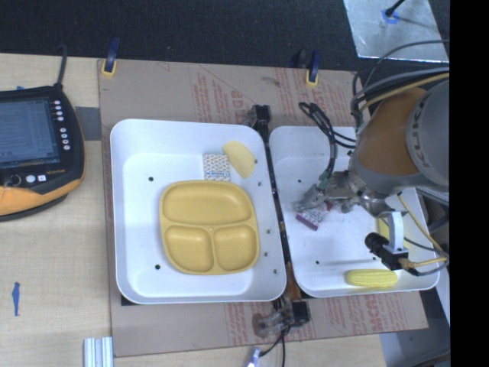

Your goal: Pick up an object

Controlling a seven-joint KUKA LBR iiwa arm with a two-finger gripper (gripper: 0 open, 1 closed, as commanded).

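Two shallow white bins sit side by side on a brown board. The left bin (130,205) holds a yellow divided plate (208,226) in its middle, with three sections. Just beyond the plate, toward the far wall, lies a small patterned packet (216,167), and beside it on the right a pale yellow wedge (239,158). My arm (401,140) reaches in from the right over the right bin (294,159). My gripper (317,202) hangs low near the left side of that bin, right at a small purple packet (309,219); I cannot tell how it is set or whether it touches the packet. A yellow corn cob (372,278) lies along the near wall of the right bin. Left of the bins rests a control tablet (34,151) with an orange edge.
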